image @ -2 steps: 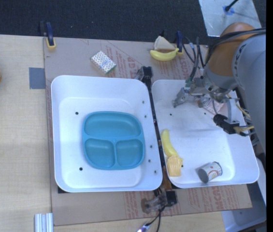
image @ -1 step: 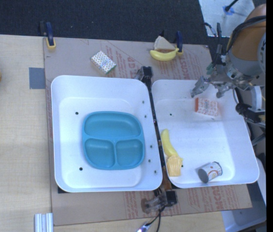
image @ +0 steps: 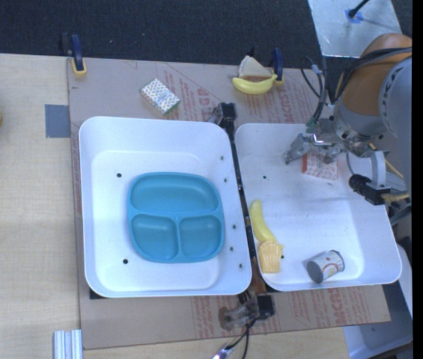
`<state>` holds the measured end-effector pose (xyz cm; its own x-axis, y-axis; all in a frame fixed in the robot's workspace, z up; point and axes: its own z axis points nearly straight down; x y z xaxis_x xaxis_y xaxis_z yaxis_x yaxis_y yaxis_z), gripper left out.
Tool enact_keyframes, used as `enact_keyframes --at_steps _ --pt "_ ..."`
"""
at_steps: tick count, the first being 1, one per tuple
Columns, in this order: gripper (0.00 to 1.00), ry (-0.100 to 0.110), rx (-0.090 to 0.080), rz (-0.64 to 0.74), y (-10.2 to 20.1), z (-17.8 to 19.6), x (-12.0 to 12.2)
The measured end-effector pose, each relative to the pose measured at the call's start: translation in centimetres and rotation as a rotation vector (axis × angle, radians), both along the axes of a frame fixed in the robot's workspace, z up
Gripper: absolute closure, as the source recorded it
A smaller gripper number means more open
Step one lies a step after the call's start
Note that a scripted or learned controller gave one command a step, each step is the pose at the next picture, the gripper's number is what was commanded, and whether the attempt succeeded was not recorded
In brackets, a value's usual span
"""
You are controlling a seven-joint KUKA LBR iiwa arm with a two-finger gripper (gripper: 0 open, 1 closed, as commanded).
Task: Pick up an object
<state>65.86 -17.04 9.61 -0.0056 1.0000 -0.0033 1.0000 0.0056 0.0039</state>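
The pincer (image: 310, 149), fingers spread wide, hovers over a small packet (image: 321, 168), probably light and crinkly, best pinched across its flat middle.

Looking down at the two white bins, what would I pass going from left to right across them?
Blue divided plate → banana → corn cob → small can lying on its side, with the robot's hand near the right bin's far edge.
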Motion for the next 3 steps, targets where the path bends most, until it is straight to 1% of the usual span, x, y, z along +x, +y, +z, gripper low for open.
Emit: enact_keyframes --at_steps 1,2,3 --pt "0.0 0.007 0.002 -0.002 0.9 1.6 -3.5" --pt "0.0 0.005 0.003 -0.001 -1.3 3.5 -0.2" --pt "0.0 0.002 -0.001 -0.001 2.6 0.0 -0.1"
